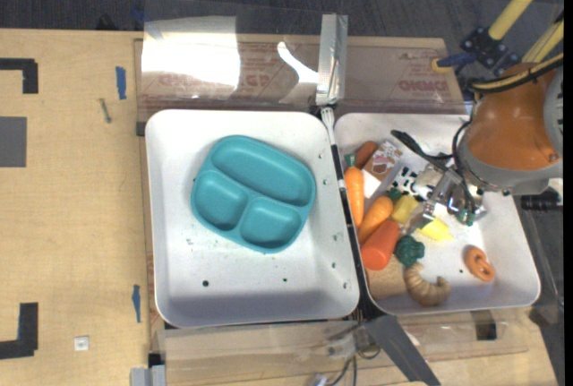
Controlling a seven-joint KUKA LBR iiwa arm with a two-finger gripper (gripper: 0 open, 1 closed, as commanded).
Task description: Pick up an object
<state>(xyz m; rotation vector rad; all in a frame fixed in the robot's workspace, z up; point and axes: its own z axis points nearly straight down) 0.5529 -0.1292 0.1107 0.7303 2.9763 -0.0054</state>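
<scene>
Croissant [428, 287] beside broccoli [411, 250], carrots [355, 193] beyond

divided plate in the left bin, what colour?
Teal: the divided plate in the left bin, clearest in the camera view.

Teal divided plate [254, 192] lies in left white bin [179, 286]. Blue tape strips [121, 81] on wooden tabletop [63, 196]. Clear plastic sheet [192, 62] behind bins.

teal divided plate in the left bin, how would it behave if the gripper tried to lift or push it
The teal divided plate looks like rigid moulded plastic, so it would probably stay stiff and feel light. It lies flat and wide in the left bin, so a push would likely slide it, not tip it. Its smooth, shiny surface may slip in a rim pinch.
</scene>
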